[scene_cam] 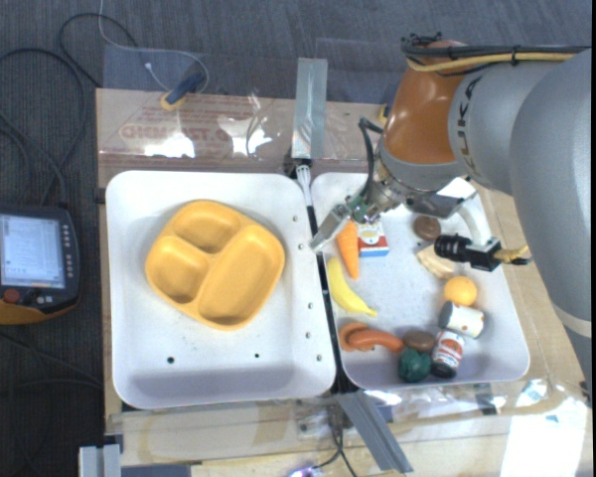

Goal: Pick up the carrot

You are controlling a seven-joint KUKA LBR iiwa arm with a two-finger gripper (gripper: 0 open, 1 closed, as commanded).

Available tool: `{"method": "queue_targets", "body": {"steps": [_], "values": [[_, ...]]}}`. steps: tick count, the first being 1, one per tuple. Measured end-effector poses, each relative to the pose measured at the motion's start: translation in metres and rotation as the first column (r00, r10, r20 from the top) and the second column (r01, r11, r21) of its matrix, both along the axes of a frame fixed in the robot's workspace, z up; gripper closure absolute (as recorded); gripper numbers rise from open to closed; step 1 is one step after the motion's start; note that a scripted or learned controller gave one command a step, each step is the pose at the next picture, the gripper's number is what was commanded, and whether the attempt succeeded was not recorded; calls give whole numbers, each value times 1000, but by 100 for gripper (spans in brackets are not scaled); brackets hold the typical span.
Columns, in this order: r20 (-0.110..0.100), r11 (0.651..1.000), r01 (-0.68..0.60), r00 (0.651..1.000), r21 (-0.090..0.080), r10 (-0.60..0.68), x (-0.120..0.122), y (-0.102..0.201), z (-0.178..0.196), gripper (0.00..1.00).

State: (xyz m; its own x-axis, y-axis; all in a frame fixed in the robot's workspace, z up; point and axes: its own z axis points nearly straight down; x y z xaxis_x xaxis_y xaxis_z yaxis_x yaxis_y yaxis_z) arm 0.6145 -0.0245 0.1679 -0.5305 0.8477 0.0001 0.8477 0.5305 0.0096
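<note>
The carrot [349, 250] is orange and tapered, with its thick end up and its tip pointing down toward the front. It is in the right bin [497, 361], near the wall between the bins. My gripper [345, 225] comes in from the upper right and sits right at the carrot's thick end. One grey finger [327, 232] slants out to the carrot's left, and the other is against its right side. The fingers are shut on the top of the carrot.
Beside the carrot are a small white, red and blue box [374, 243] and a yellow banana [346, 292]. Toward the front lie a red-orange piece [370, 340], a green item [413, 367], a small bottle [449, 351] and an orange fruit [460, 291]. The left bin [139, 366] holds a yellow divided plate [215, 262].
</note>
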Motion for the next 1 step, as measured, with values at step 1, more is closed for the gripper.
{"method": "queue_targets", "body": {"steps": [1], "values": [[0,1000,0,1000,0,0,0,0,0,0]]}}
